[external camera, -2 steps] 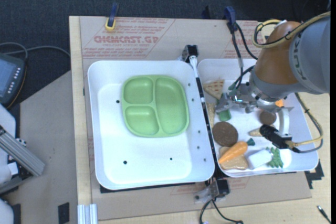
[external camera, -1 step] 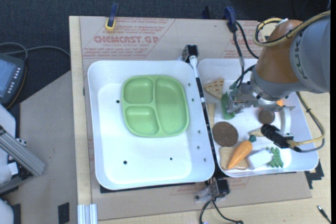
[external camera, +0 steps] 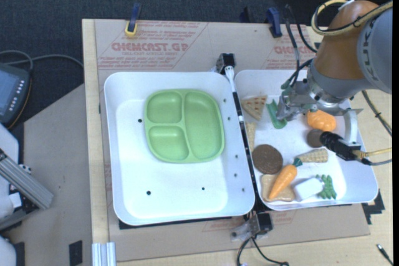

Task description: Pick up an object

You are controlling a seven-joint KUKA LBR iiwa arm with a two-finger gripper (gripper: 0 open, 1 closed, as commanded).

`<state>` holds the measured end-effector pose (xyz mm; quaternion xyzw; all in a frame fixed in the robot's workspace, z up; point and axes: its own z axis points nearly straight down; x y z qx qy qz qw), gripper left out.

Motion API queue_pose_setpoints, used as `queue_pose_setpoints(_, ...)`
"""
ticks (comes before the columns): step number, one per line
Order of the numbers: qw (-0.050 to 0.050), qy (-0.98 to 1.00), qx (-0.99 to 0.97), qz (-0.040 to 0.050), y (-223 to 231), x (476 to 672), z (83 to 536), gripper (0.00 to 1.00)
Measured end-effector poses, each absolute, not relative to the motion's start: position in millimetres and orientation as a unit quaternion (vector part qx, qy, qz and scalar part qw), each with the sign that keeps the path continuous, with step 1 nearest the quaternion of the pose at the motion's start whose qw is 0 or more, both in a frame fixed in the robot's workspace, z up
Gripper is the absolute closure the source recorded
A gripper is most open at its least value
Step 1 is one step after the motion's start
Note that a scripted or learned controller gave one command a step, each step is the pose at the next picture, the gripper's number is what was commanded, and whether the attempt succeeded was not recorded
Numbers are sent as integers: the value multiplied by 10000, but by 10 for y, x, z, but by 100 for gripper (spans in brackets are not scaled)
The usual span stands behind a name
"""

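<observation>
We see the gripper [external camera: 282, 114] low in the right bin [external camera: 368, 187], at a green toy piece [external camera: 275, 116]; whether it grips we cannot tell. We judge the piece light, rigid and slick, best pinched across its narrow body. An orange piece [external camera: 322, 119], sandwich wedge [external camera: 255, 106] and brown cookie [external camera: 267, 158] crowd nearby; the green plate [external camera: 184, 125] lies well apart.

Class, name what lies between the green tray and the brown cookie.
In the camera view, the two bins' adjoining white rims lie between the green tray and the brown cookie.
</observation>
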<state>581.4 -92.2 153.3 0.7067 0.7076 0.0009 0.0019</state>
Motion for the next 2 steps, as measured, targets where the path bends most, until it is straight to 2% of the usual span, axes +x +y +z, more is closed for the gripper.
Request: queue_pose_setpoints(2,16,7078,7064,6,-867,5795,2252,100)
